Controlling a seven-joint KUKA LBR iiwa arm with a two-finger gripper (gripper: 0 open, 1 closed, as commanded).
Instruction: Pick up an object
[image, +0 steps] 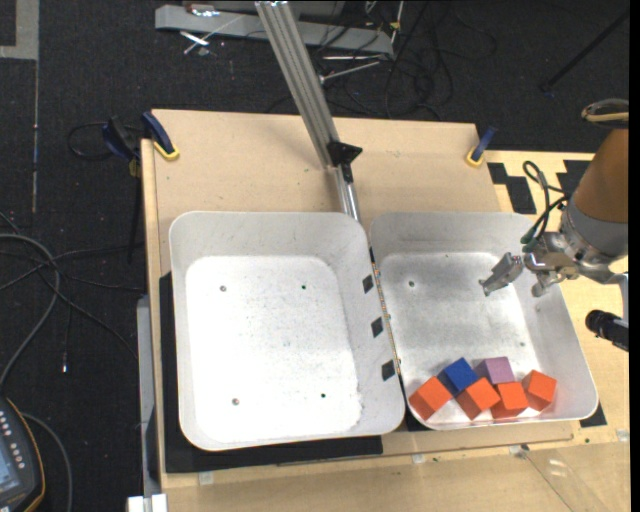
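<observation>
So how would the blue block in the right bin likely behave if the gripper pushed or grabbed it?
The blue block looks rigid and flat-faced, so it should slide, not roll. Orange blocks crowd it, so a push probably shifts them too, and fingers may lack room.

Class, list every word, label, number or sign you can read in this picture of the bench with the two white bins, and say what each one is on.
None: no text can be read.
The coloured blocks in the right bin bear no letters or numbers.
The black-and-white checker pattern on the bench is a marker, not writing.
The device with a screen at the lower left corner is too small and blurred to read.
</observation>
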